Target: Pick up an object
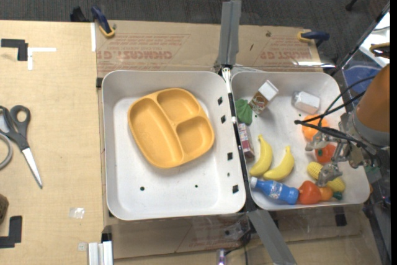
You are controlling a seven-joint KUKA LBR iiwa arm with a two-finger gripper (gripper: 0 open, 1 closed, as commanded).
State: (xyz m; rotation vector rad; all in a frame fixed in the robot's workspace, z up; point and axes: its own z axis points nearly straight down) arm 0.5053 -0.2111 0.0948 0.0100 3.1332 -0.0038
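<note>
Camera view: looking down at a slant on two shallow white bins set side by side on the bench.
Left bin (118, 195): holds a yellow plastic divided plate (171, 126) with three compartments, lying flat near the middle.
Right bin (282, 79): crowded with small toys.
Bananas: two yellow plastic bananas (273, 160) lie side by side near the bin's centre.
Bottle: a blue plastic bottle with a white cap (275, 191) lies on its side along the near wall, just below the bananas.
Far end: a small brown-and-white carton (263, 95) beside a green leafy toy (243, 111), and a pale grey block (306, 100) to their right.
Gripper (327, 161): reaching in from the right, low over a heap of orange, red and yellow toy food (315, 190) at the bin's right side.
Fingers: the metal parts blur into the clutter, so I cannot tell how they stand or whether anything sits between them.
Bench: grey-handled scissors (23, 136) lie well to the left.
</note>
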